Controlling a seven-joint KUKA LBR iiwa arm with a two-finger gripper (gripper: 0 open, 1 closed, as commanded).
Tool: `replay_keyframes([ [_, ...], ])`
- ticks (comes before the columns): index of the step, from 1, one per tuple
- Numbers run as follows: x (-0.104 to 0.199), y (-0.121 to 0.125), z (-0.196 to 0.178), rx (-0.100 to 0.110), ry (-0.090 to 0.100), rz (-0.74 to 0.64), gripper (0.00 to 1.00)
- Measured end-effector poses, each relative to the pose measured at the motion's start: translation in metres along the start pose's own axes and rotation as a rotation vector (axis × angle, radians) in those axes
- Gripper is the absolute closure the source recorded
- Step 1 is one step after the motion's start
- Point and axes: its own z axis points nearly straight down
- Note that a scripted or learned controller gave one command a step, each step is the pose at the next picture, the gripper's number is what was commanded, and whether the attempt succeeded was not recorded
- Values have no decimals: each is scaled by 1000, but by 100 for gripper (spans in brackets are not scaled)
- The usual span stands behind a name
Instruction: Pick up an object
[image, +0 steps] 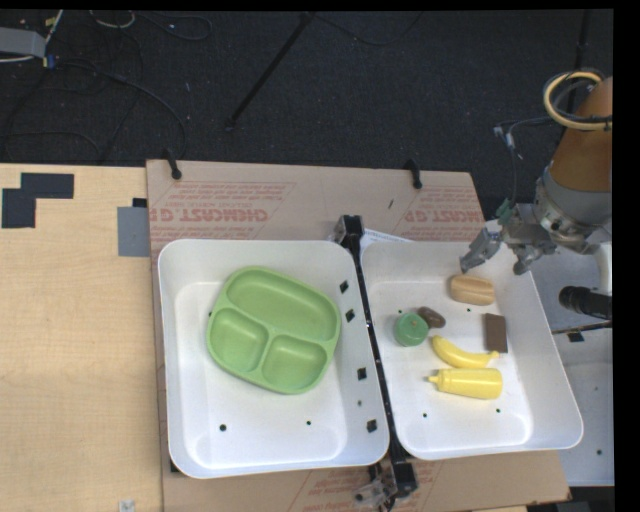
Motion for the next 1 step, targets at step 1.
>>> replay_keyframes([
  [1, -3, -9, 56, 1, 1, 0, 0],
])
